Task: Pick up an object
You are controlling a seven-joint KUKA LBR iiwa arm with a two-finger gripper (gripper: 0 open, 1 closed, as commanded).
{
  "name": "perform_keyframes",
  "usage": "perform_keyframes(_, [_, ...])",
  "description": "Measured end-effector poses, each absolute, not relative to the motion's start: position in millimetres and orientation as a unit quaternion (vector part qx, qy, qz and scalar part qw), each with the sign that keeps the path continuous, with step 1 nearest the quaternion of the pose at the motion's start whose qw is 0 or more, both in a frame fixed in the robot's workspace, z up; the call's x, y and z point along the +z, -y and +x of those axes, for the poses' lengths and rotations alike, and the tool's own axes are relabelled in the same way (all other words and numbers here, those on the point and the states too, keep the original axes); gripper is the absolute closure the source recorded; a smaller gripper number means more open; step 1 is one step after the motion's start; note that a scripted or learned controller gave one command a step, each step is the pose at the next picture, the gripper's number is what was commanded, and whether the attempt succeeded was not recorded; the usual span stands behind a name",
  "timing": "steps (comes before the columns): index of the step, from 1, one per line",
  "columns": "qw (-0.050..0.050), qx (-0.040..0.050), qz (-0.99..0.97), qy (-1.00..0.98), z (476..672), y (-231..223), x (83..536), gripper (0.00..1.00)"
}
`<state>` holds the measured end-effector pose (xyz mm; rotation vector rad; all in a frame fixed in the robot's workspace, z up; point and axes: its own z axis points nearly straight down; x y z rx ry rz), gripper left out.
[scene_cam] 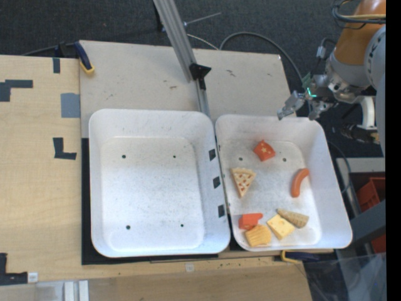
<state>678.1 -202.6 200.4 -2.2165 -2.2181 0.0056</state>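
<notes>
Camera view, hand (302, 105) above right bin (326, 162) rim

No text, label, brand name, number or sign can be read anywhere in the camera view. The dark tape pieces (61, 148) on the wooden board (37, 187) make angular shapes, but these are not letters. The two white bins (100, 130) carry no print on their walls or floors, and the small black clips (216, 182) between them show no marking. The toy food pieces, such as the red block (264, 150), have only small dots, not characters.
</notes>
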Motion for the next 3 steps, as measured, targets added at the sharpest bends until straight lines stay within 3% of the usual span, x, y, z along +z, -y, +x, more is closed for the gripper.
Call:
perform_keyframes(1, [0.0, 0.0011, -0.706, 0.708, 679.3, 202.6, 204.4, 0.0])
perform_keyframes(2, [0.002, 0.0023, -0.706, 0.708, 677.3, 204.0, 139.9, 0.0])
perform_keyframes(3, [0.013, 0.0075, -0.708, 0.706, 673.5, 202.9, 88.8, 0.0])
